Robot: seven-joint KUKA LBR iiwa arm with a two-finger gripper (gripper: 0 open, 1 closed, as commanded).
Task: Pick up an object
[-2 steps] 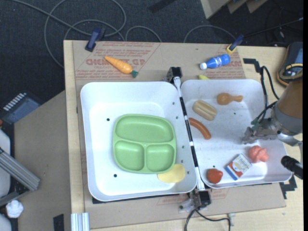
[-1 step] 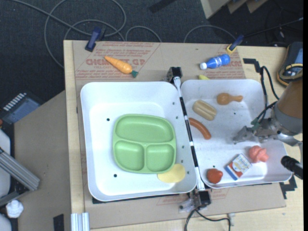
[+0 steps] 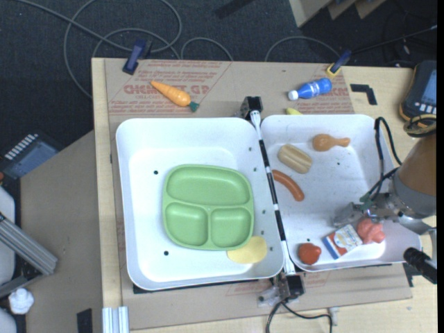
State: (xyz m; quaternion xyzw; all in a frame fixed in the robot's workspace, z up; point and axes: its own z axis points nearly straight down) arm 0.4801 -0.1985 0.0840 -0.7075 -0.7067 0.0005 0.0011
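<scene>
Hovering gripper (image 3: 361,212), grasp state unclear; right bin (image 3: 361,127): six toy foods

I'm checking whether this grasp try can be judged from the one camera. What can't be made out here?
- Gripper, camera view: small and blurred over the right bin; finger state and contact unclear.
- Pink object: partly hidden by the gripper; too blurred to identify.
- Carton: print too small to read.
- Yellow piece: tucked under the green tray; shape unclear.
</scene>
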